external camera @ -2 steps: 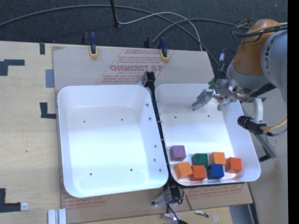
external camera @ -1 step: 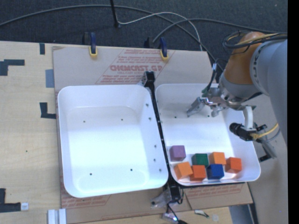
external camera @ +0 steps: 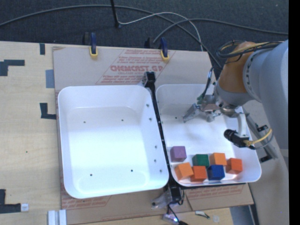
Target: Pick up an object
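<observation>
Blocks, seven in our count, lie clustered at the near end of the right bin [external camera: 187, 125]: purple block [external camera: 178, 153], green block [external camera: 200, 160], blue block [external camera: 215, 172], four orange. We find the gripper [external camera: 199, 111] above that bin's far end, well apart from them, fingers spread, gripping nothing.

Coloured blocks [external camera: 205, 166] in right bin's [external camera: 187, 130] near corner

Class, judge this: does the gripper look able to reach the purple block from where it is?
Probably yes: the gripper is over the same bin, and the purple block has open floor on its upper side.
</observation>
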You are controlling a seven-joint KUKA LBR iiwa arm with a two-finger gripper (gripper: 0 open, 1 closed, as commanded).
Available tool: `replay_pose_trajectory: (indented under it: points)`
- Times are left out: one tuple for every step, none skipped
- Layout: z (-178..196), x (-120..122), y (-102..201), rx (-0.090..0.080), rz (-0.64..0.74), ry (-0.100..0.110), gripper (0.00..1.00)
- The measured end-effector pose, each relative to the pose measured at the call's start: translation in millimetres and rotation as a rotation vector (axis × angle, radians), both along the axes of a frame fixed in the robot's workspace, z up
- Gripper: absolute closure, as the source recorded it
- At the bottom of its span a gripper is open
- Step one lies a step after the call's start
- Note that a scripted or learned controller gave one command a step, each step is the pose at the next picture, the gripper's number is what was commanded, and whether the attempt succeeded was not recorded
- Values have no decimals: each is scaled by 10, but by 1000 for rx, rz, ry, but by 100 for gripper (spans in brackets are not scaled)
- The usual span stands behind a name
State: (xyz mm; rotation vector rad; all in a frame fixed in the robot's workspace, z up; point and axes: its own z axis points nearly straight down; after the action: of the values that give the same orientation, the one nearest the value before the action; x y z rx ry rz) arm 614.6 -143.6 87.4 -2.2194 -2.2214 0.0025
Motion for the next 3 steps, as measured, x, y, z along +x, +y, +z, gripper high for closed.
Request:
replay_pose_trajectory:
  points:
    - [117, 6, 1, 0, 0, -2, 100]
    - [686, -33, 82, 0, 0, -6, 100]
    - [1307, -3, 52, -1, -1, -7, 100]
